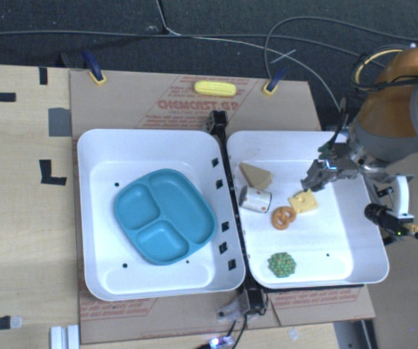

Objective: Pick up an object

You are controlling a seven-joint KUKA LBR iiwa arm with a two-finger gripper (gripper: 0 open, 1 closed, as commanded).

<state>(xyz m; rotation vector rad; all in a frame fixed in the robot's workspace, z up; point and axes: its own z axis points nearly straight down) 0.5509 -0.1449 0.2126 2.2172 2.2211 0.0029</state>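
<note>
The hand (316, 178) hangs over the right bin (339, 267), reaching in from the right on the grey arm (387, 122) with its orange band. Its dark fingers are seen at too steep a slant to tell whether they are apart or together, and nothing is visibly caught between them. Just below and to the left of the hand lies a yellow cheese wedge (304, 202), close to the fingertips, though contact cannot be made out. Further left of that sits a small pretzel (283, 217), almost touching the cheese. Left of the hand, near the bin's inner wall, are a tan wedge-shaped piece (256, 175) and just beneath it a small silver cylinder (255, 199). Well below the hand, toward the bin's near edge, rests a green bumpy ball (282, 265). Far to the hand's left, the left bin (99, 158) holds a blue divided plate (164, 216). Beyond both bins, on the cardboard over the desk, lies a yellow corn cob (214, 88).
</note>
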